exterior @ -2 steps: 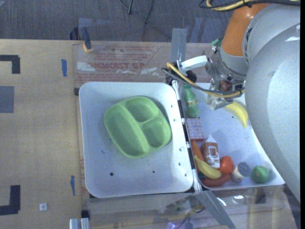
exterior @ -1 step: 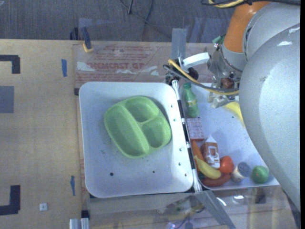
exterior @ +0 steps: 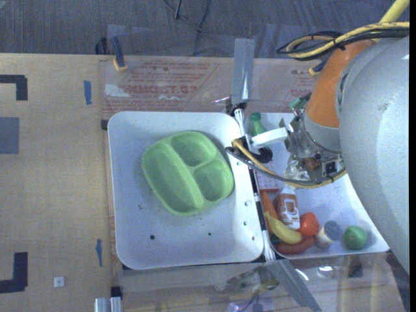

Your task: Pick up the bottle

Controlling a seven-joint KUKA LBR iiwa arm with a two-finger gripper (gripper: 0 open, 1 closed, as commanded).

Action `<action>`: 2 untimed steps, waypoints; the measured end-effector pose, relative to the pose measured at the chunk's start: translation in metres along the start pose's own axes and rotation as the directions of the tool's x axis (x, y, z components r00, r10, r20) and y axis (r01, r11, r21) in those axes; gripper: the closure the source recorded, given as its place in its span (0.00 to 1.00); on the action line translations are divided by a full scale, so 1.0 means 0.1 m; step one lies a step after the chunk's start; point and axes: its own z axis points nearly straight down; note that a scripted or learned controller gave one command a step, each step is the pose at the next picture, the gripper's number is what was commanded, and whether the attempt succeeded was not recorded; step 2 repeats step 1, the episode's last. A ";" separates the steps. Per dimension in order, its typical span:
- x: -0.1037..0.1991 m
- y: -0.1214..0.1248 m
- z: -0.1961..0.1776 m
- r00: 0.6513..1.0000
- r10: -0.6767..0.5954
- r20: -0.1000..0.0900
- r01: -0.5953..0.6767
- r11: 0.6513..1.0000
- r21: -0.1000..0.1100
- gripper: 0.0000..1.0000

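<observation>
The small bottle [exterior: 288, 207], white-capped with an orange-brown label, lies in the right bin [exterior: 364, 203] beside a smooth yellow banana [exterior: 283, 229], while the claw's [exterior: 300, 168] grip state cannot be told.

We see a green tray [exterior: 188, 172] in a white bin [exterior: 130, 233], a yellow banana [exterior: 283, 230], a red tomato [exterior: 309, 223], a green lime [exterior: 355, 236], and a bottle [exterior: 288, 208] with what may be an orange-brown label.
</observation>
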 end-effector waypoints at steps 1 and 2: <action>0.76 -0.39 -0.09 0.999 0.040 -0.007 -0.040 0.999 -0.003 1.00; 0.76 -0.39 -0.09 0.999 0.040 -0.007 -0.040 0.999 -0.003 1.00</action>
